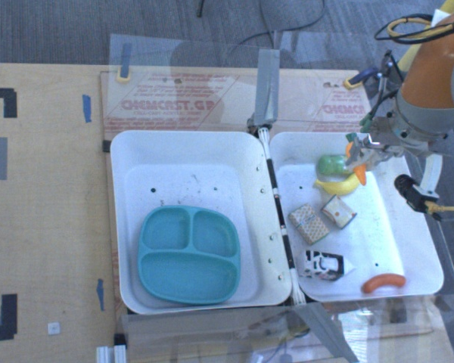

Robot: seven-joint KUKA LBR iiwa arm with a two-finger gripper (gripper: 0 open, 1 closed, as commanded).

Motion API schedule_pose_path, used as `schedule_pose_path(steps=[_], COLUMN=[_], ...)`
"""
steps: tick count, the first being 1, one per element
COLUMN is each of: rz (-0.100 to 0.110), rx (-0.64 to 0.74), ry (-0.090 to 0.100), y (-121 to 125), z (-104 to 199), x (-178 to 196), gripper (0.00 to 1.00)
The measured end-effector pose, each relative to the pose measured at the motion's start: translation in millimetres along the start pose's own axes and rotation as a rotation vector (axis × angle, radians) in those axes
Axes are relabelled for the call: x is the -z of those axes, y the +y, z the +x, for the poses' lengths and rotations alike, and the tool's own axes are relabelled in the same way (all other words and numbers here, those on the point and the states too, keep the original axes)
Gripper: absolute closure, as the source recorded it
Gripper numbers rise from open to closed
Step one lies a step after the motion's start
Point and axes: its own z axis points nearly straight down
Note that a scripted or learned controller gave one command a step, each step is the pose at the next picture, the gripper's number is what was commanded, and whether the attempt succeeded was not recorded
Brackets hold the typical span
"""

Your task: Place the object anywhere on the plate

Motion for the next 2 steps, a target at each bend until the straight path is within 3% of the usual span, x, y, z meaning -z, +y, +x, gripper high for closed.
schedule_pose_path(steps=[1,2], rz=[-0.006,-0.001], rx=[0.164,0.232], ry=[-0.001,0.001], y=[2.0,-45.5], z=[11.6,56.2], x=[43.3,54.4], gripper=[1.0,1.0])
